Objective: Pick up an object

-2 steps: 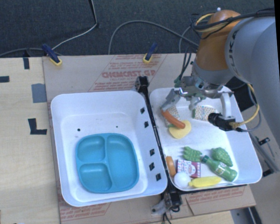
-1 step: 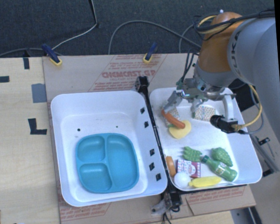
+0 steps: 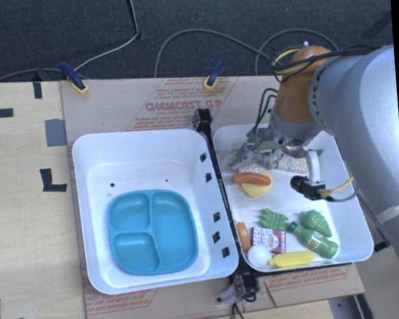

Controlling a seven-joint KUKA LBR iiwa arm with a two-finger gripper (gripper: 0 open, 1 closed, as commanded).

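Grey arm [image 3: 360, 108] reaches down, gripper [image 3: 257, 154] low in the right bin [image 3: 360, 235].

Red print "CHEMCAST" on the cardboard sheet [image 3: 175, 106] under the bins, the rest too blurred

So the pickable stuff is all in the right bin [image 3: 363, 240], a white shallow one. Up near its far end there's a hot dog [image 3: 252, 179] lying flat, touching a yellow wedge [image 3: 259, 188] just below it. Down at the near end it's a crowded pile: a green leafy piece [image 3: 274, 219], a green bottle [image 3: 313, 241] lying on its side, another green lumpy veg [image 3: 316, 222], a small red-and-white carton [image 3: 268, 239], a white egg [image 3: 258, 256], a yellow corn or banana-ish thing [image 3: 292, 258] along the near wall, and an orange carrot-like stick [image 3: 243, 235] by the left wall.
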